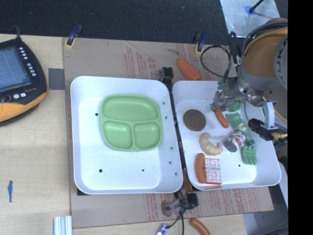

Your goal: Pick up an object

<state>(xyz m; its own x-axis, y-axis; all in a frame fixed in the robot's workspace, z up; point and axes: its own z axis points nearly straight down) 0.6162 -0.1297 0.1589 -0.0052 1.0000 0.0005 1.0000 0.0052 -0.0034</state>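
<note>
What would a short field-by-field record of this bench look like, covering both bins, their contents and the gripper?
left bin: shallow white bin holding a green three-compartment plate
right bin: shallow white bin holding a brown round disc, pale croissant-shaped toy, small orange sausage, green ridged block, red-and-white packet
gripper: over the right bin's far side, near the small orange sausage
outside bins: orange carrot-shaped toy

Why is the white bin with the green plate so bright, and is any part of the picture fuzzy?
In the camera view, the left bin looks washed out because strong light from above bounces off its white plastic; the green plate casts almost no shadow. The arm looks soft and a bit blurry near the lens, and the small toys in the right bin are hard to make out.
</note>
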